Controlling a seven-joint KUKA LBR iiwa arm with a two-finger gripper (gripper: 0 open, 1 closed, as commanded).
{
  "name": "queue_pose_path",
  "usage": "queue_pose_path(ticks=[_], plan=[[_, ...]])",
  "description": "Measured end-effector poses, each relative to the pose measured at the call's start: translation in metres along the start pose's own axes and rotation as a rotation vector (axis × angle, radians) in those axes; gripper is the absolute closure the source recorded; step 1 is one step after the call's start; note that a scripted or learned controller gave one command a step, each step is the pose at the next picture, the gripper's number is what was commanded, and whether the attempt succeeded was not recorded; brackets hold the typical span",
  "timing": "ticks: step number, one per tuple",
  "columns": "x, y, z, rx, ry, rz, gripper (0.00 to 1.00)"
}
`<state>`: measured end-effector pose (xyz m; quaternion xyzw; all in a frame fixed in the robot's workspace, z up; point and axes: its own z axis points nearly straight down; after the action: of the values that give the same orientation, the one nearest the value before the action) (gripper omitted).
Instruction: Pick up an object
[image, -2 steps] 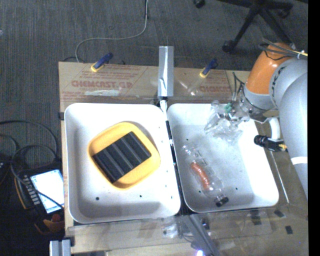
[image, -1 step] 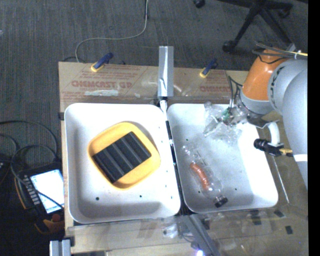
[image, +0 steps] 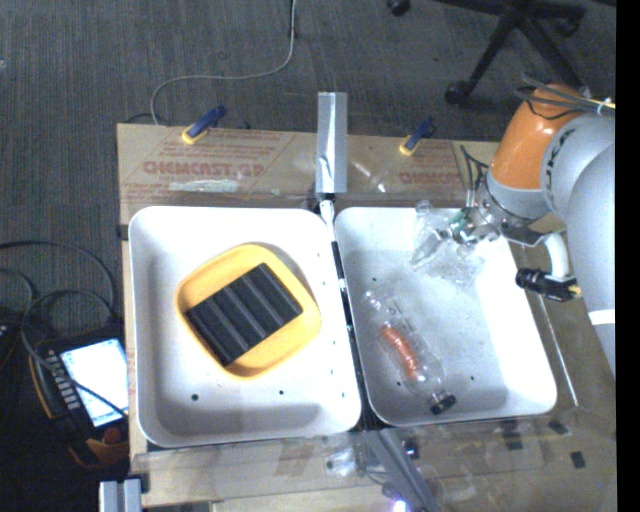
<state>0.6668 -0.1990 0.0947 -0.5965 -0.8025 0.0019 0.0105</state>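
Observation:
A clear plastic bottle (image: 405, 350) with copper-coloured contents and a black cap lies diagonally in the right bin (image: 520, 380), cap toward the front. A crumpled clear plastic piece (image: 438, 250) rests near that bin's back. My gripper (image: 462, 230) hangs low over the back right part of the right bin, right at the clear piece's upper right edge; whether it touches it is unclear. A yellow block (image: 250, 310) with a black ridged top sits in the middle of the left bin (image: 160, 400).
The grey arm with its orange band (image: 525, 150) reaches in over the right bin's back right corner. A black knob (image: 545, 282) juts out by the right rim. A metal post (image: 331, 140) stands behind the bins' divider.

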Motion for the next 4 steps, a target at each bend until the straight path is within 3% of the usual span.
queue_pose_path(ticks=[1, 2, 3, 4], plan=[[0.025, 0.004, 0.004, -0.011, -0.025, -0.048, 0.0], [0.005, -0.004, 0.004, -0.012, -0.009, -0.071, 0.0], [-0.009, -0.011, -0.049, -0.024, -0.008, 0.149, 0.0], [-0.012, -0.007, -0.033, -0.02, -0.008, 0.114, 0.0]])
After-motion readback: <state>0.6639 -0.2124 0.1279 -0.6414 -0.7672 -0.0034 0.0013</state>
